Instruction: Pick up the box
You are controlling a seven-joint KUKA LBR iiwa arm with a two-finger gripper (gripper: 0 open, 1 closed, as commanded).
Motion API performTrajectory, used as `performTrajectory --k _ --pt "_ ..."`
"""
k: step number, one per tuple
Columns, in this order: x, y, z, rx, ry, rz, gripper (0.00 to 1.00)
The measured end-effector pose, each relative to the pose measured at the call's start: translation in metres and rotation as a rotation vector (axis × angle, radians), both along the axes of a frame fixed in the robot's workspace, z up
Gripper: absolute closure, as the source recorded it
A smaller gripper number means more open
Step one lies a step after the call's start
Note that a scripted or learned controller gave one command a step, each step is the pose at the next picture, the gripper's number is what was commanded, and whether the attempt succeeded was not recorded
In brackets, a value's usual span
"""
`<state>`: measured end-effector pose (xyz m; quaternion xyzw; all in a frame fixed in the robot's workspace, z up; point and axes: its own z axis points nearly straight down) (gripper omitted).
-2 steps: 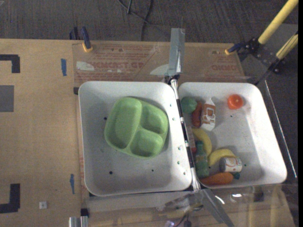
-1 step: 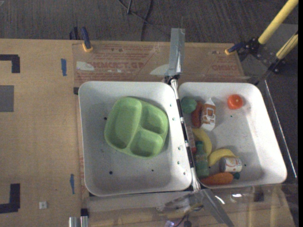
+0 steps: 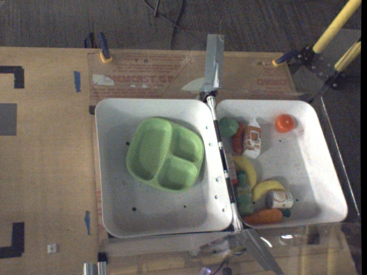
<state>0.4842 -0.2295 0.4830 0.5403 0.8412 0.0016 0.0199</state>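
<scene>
A: What is taking up the most room?

B: Two white bins are sitting side by side at the frame's centre. The left bin (image 3: 114, 211) is holding a green divided plate (image 3: 166, 152), lying tilted toward its upper middle. The right bin (image 3: 312, 171) is carrying the small things along its left wall.

A: And the box?

B: The box (image 3: 252, 138), a small white and orange carton, is lying in the upper left of the right bin, touching a red item (image 3: 238, 140) just beside a green ball (image 3: 228, 126).

A: What else?

B: Two bananas (image 3: 267, 187) are lying lower down, near a small can (image 3: 280, 199), a carrot (image 3: 263, 216) and a green bottle (image 3: 245, 192). An orange round piece (image 3: 284, 122) is sitting apart, upper right.

A: The jaws?

B: I cannot tell their state.
</scene>
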Motion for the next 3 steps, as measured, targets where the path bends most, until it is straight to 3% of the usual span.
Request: performTrajectory --k 1,2,3 --pt "0.0 0.0 0.0 0.0 0.0 0.0 0.0" --pt "0.001 -0.001 0.012 -0.004 -0.007 0.0 1.0" --pt "0.001 -0.001 0.012 -0.004 -0.007 0.0 0.0"
